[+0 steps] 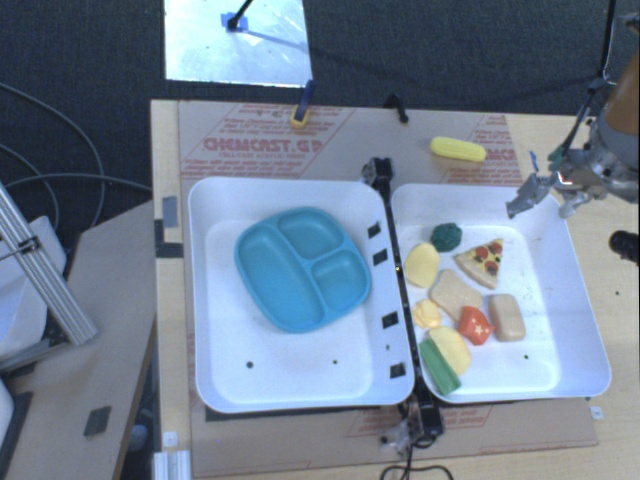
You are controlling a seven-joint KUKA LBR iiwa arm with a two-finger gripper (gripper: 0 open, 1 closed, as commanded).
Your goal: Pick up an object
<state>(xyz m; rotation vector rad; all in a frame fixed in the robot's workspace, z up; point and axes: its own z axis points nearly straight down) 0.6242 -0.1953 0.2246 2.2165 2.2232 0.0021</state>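
Gripper (548,196) hangs above right bin's (570,298) upper right corner, fingers spread, nothing between them. Toy food clustered in bin's left half: pizza slice (482,262) nearest, down-left of gripper, well apart. Blue divided plate (302,267) in left bin (225,368).

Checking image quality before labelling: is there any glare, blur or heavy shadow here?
Camera view: strong glare on the shiny silver sheet at top; the grey two-finger gripper looks soft and blurred; the blue divided plastic tray and toy pizza slice are evenly lit, with faint shadows.
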